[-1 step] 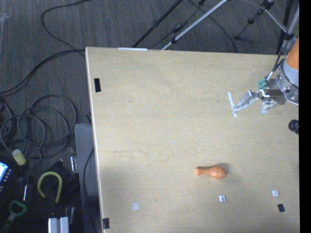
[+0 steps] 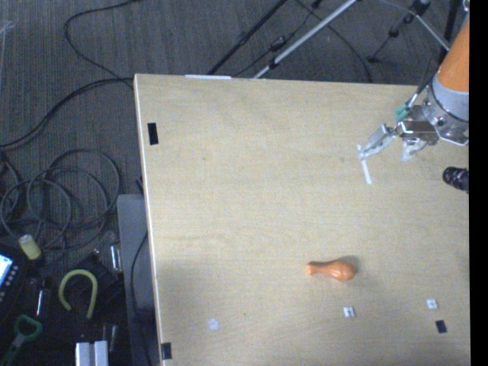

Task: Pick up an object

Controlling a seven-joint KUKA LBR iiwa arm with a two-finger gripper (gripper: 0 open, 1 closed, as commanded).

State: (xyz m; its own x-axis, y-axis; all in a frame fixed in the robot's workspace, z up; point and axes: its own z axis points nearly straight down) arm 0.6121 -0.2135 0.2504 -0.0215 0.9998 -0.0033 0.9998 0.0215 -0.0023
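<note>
Gripper [image 2: 379,156]: hovering over the wooden board [image 2: 252,204], fingers spread, pinching nothing; orange gourd [image 2: 332,269] lying well apart.

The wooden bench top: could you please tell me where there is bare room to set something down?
The bench top is bare from its left edge across to the gripper and down to the orange pear-shaped object. The lower right is busier, with small markers near that object.

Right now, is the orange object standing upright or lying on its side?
Lying on its side. The orange object rests lengthwise on the wooden board, narrow end pointing left, bulbous end right.
</note>
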